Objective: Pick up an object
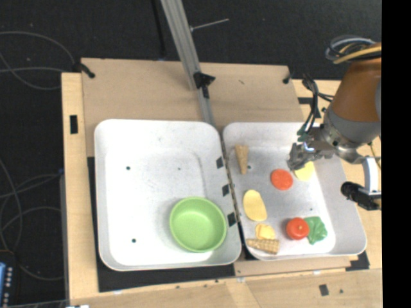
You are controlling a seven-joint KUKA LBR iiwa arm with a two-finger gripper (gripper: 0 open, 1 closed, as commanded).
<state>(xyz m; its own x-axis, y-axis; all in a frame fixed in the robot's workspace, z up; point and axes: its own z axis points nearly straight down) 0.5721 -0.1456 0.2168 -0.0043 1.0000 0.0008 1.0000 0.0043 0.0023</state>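
Note:
My gripper (299,160) hangs over the upper right part of the right bin (340,236), directly above a yellow piece (306,171) that peeks out below it. An orange-red round piece (281,179) lies just to its lower left. Further down sit a red tomato with green leaves (303,228), a yellow oval piece (255,205), a waffle-like piece (264,244) and a small yellow block (264,230). A tan cone (241,158) lies near the bin's left wall. The fingers are hidden from this angle.
The left bin (128,153) holds a green bowl (197,224) at its lower right. A grey metal pole (183,40) slants from the top down to between the bins. The orange-banded arm (356,101) enters from the right.

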